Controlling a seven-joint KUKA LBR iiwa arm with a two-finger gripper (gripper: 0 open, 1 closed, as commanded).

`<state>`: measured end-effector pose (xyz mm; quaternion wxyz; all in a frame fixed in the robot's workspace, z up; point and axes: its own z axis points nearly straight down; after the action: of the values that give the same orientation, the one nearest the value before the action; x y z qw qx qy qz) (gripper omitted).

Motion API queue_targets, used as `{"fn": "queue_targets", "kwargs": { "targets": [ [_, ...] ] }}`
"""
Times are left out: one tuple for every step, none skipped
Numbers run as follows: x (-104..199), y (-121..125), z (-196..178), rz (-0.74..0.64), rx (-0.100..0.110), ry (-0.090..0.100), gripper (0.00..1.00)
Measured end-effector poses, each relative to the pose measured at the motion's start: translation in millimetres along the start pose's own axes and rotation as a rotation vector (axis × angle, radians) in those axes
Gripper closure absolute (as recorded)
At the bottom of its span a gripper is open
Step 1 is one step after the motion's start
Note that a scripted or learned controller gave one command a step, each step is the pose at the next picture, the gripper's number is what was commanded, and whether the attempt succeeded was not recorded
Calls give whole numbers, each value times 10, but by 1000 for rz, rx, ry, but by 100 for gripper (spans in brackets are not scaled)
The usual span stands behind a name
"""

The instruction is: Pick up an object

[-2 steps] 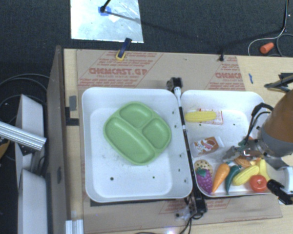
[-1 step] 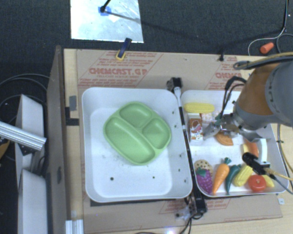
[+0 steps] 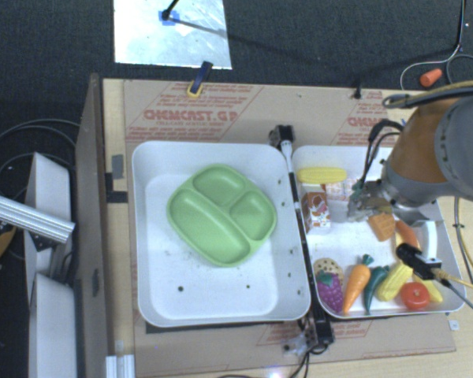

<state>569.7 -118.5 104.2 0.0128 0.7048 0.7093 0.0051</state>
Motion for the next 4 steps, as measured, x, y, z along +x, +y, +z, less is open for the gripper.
{"fn": "queue_targets", "kwargs": {
  "targets": [
    [-613, -318, -364, 11, 23, 8, 100],
    [-530, -212, -543, 2, 22, 10, 100],
    [-631, -112, -487, 2, 22, 10, 100],
    [-630, -104, -596, -2, 20, 9, 100]
  ]
}}
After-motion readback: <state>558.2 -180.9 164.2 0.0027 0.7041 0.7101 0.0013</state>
